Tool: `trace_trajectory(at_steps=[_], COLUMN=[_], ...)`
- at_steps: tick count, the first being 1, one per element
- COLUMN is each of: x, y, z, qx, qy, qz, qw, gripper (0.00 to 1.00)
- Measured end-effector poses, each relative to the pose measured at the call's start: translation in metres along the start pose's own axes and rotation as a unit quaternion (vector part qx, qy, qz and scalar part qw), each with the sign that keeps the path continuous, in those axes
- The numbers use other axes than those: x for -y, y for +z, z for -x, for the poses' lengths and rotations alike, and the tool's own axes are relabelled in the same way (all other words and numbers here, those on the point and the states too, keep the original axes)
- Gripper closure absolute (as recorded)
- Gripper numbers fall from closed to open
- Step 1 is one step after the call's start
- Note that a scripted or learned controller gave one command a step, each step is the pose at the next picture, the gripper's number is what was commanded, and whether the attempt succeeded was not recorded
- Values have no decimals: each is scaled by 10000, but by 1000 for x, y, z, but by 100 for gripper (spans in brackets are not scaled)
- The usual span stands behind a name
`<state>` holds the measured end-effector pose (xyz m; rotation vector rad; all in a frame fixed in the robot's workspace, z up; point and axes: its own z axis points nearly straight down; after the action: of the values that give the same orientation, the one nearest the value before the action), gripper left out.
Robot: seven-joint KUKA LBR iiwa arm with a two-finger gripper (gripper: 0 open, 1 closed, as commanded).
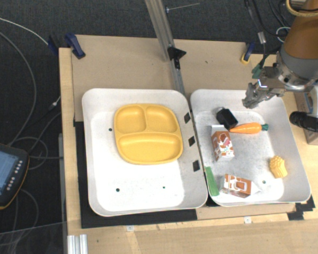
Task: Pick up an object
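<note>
While the arm (302, 41) reached in from the right, the gripper (256, 96) hung over the far rim of the right bin (298, 163). How wide it stood could not be told at this angle; the tip read as one dark grey clump. Nothing showed in its grasp. Whether it touched the rim could not be told either.

Pickable things were all lower in the scene, toward the near side:
- black block (225, 115), nearest the gripper, just near-left of it, apart from it
- carrot (247, 128), lying left-right, green end to the right, its left end touching or just beside the block
- carton (222, 145), just near of the block, mid bin
- yellow corn piece (277, 166), right side of the bin, well apart from the rest
- second carton (237, 186), on its side at the near edge
- green stick (211, 181), along the bin's left wall, just left of the second carton

The left bin (90, 142) held a yellow divided plate (147, 133), lying flat in its far half, well apart from the gripper. Both bins sat side by side on the bench (122, 57), their inner walls touching or nearly so.
</note>
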<state>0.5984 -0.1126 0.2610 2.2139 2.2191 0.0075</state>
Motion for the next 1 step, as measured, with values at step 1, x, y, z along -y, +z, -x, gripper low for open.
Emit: trace_trajectory(at_steps=[1], x=[-22], y=[11], z=[-46], qx=[-10], qy=[-17], qz=[-22], qw=[10000], gripper=[100])
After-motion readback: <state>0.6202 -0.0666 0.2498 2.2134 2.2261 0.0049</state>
